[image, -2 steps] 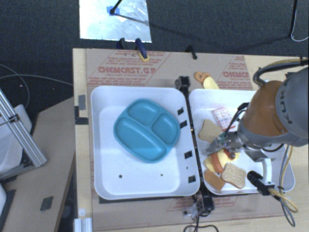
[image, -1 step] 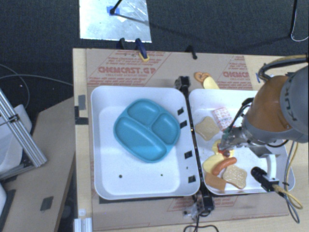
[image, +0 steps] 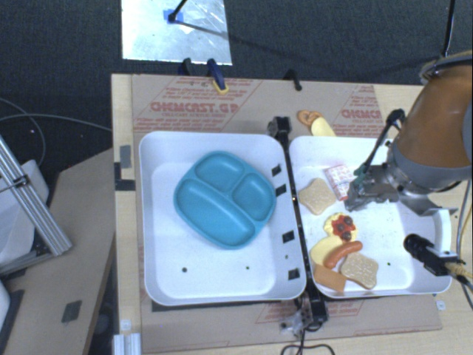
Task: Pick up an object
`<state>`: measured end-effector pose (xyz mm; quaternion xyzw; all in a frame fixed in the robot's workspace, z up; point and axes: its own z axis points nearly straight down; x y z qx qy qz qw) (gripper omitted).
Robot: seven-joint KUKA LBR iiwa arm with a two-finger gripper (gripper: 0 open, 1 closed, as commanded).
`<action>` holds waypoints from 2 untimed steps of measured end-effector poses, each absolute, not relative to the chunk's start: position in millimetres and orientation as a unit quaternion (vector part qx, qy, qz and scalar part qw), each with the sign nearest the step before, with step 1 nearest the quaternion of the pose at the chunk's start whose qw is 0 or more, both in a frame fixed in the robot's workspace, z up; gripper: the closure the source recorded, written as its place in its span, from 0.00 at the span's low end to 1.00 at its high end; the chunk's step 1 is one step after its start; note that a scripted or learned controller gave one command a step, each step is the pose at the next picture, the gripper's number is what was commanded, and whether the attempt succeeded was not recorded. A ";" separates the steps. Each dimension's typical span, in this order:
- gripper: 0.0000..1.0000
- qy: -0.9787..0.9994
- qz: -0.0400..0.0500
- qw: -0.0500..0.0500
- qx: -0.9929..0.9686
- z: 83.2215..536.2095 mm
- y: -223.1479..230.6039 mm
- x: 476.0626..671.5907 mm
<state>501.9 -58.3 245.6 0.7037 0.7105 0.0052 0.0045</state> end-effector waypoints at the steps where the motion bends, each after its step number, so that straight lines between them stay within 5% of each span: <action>1: 0.00 0.708 0.001 0.001 0.706 237.8 -60.8 500.8; 2: 0.00 0.707 0.002 0.005 0.707 94.6 -87.4 536.6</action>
